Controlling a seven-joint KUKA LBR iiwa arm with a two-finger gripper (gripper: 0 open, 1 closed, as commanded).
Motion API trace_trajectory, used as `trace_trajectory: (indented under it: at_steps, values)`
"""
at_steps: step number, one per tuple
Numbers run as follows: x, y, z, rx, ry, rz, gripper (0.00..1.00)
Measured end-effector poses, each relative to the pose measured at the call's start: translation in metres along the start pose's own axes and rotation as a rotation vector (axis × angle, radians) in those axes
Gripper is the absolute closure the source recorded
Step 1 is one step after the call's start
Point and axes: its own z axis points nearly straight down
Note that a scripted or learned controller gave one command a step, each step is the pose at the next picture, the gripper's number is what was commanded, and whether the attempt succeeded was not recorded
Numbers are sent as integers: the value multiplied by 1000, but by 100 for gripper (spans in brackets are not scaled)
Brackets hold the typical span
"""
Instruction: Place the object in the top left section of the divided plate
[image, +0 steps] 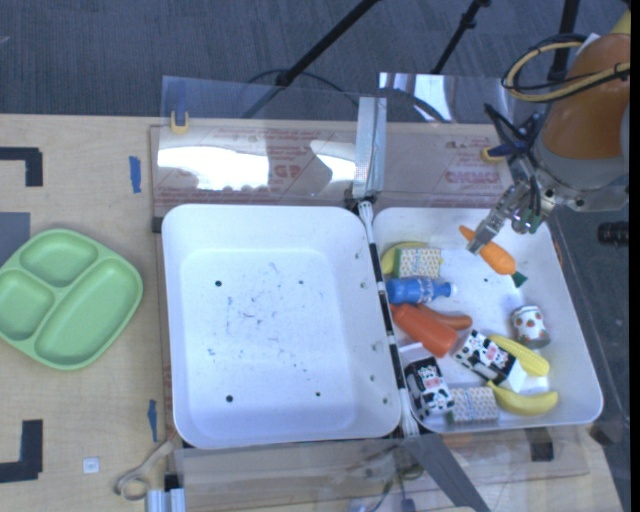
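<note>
On the pale wooden bench (90, 150) the green three-section plastic plate (66, 297) lies well left of the right white bin (580, 345). Inside that bin, the gripper (487, 236) touches a small orange toy carrot (496, 256) (jaw state unreadable); best to centre squarely over it before lifting
</note>
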Motion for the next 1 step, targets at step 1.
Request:
trace_trajectory:
  at_steps: [1]
  values:
    - [0, 0, 0, 0, 0, 0, 0]
